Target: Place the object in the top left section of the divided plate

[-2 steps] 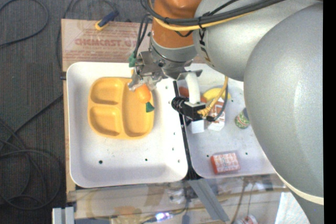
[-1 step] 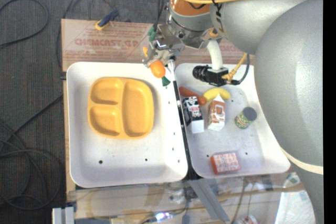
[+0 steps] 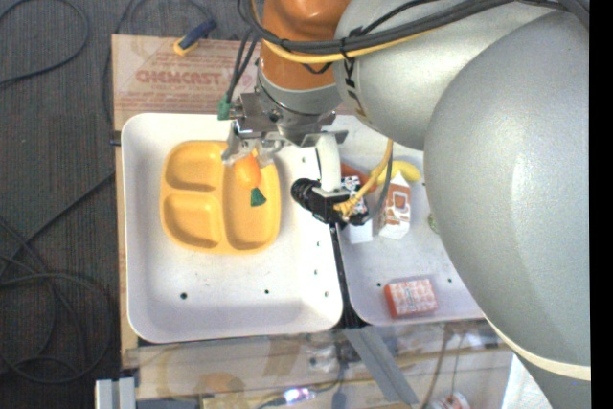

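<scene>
A yellow divided plate (image 3: 192,196) lies in the left white bin (image 3: 220,302), with two small sections on its left and one long section on its right. My gripper (image 3: 247,154) hangs over the top of the long right section. It is shut on an orange toy carrot (image 3: 248,175), whose green end points down toward the plate. The carrot's upper end sits between the fingers. The plate's top left section (image 3: 194,164) has nothing in it and lies to the left of the carrot.
The right bin (image 3: 383,316) holds a white carton (image 3: 394,209), a yellow banana (image 3: 408,170) and a red packet (image 3: 412,297). A cardboard sheet (image 3: 168,81) with a blue and yellow tool (image 3: 192,35) lies behind the left bin. The arm covers the upper right.
</scene>
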